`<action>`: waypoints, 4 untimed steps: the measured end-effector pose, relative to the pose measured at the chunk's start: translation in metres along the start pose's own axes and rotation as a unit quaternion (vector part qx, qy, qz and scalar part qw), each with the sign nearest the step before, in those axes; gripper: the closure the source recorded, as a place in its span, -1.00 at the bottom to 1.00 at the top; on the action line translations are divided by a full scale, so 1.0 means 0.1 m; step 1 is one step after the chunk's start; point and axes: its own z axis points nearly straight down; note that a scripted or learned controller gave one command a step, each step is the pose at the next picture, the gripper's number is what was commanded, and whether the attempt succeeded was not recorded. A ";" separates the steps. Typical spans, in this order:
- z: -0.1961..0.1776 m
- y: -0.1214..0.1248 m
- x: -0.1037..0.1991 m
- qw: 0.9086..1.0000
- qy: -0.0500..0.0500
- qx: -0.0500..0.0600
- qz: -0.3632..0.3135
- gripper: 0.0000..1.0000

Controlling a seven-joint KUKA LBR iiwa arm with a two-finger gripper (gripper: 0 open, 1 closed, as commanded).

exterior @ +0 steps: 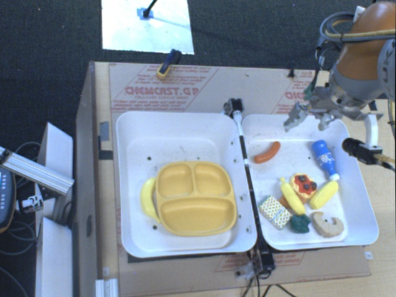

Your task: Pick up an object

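My gripper hangs open above the far edge of the right bin, with nothing between its two grey fingers. Below it in that bin lie a red sausage, a blue bottle, a pizza slice, a yellow corn cob, a yellow banana-like piece, a checkered block, a green piece and a tan cookie. The sausage is the nearest item, down and to the left of the fingers.
The left bin holds a yellow divided plate with a yellow piece tucked at its left side. A black divider bar runs between the bins. The arm's black side fitting overhangs the right bin's right rim.
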 end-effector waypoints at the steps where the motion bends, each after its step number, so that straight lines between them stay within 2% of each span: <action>1: 0.71 0.12 0.07 1.000 0.000 0.001 -0.001 -1.00; 2: 1.46 0.17 0.19 1.000 0.000 0.002 -0.001 -1.00; 3: 1.34 0.19 0.19 1.000 0.000 -0.001 -0.002 1.00; 4: 0.23 -0.13 0.51 1.000 0.000 -0.002 -0.001 1.00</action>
